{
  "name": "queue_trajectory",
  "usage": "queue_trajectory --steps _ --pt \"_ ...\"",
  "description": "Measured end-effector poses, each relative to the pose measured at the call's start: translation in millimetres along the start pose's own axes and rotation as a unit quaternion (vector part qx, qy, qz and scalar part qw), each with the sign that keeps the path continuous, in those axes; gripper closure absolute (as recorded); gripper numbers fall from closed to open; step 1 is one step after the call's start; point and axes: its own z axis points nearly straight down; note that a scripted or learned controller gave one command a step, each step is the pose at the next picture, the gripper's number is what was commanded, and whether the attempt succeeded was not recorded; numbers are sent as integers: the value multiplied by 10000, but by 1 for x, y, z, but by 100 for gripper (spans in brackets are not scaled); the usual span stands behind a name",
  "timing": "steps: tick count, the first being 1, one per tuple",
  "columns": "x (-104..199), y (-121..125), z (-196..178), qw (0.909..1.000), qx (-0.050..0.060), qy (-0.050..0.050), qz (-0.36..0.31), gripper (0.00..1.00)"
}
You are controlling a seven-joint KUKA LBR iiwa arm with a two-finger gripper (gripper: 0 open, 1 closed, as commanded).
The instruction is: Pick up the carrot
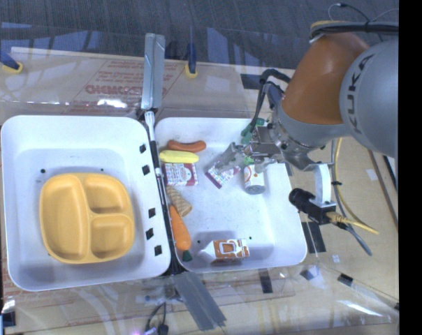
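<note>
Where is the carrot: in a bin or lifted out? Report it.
In the bin. The carrot lies flat against the right bin's left wall, apart from the gripper.

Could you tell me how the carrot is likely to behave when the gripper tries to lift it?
The carrot looks like a stiff toy, so it probably won't flop. Its round, tapered body may roll or slip between the fingers. It lies against the right bin's left wall, which likely leaves little room for a finger on that side.

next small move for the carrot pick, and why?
Probably shift the gripper toward the bin's near-left corner, over the carrot. It now sits by the small can, well away from the carrot, which lies along the right bin's left wall.
</note>
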Motion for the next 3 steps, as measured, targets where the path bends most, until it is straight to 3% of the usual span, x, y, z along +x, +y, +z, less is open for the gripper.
queue_trajectory --steps 1,2,3 --pt "-1 7 166 9973 -9 -1 -741 0" --pt "13 122 164 9971 -20 -3 -759 0" --pt "-18 122 163 9834 -36 -17 -1812 0"
